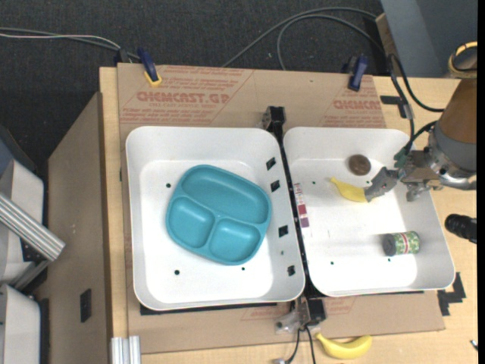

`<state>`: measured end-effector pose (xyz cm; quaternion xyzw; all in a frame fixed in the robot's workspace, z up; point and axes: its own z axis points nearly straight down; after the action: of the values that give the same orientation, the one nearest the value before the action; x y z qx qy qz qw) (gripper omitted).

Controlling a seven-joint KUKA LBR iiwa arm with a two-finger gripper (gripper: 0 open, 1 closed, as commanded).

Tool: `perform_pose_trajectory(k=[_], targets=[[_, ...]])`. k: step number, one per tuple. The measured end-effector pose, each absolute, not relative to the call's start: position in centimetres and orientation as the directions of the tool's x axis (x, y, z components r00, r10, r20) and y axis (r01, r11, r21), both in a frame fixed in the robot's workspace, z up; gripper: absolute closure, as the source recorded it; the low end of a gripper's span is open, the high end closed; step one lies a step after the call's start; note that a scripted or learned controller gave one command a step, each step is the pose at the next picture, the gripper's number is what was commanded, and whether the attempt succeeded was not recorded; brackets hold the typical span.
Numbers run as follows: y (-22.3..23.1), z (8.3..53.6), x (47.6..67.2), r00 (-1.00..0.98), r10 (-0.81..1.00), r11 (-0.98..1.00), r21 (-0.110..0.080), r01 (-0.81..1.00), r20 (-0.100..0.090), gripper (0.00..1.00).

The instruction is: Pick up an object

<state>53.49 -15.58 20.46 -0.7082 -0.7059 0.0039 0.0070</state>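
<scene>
The right bin [424, 279] holds three things. A small yellow banana [345, 191] lies near its middle, a brown round disc [358, 164] rests just behind the banana, and a green-and-grey can [401, 243] lies on its side toward the front right. My gripper [395, 187] hangs over the right bin's far right part, just right of the banana and disc. It is open, with one grey finger [377, 187] close to the banana's right end. Nothing sits between the fingers.
A teal divided plate [218, 214] lies in the left bin [144, 203]. A second banana [346, 346] lies outside the bins at the bench's front edge. Blue clamps [356, 73] and cables sit behind the bins. A central divider [286, 203] separates the bins.
</scene>
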Motion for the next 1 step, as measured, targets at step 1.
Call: perform_pose_trajectory(k=[1], targets=[[-15.53, 21.19, 53.8, -0.001, 1.0, 0.001, -0.001, 1.0, 0.002, 0.0]])
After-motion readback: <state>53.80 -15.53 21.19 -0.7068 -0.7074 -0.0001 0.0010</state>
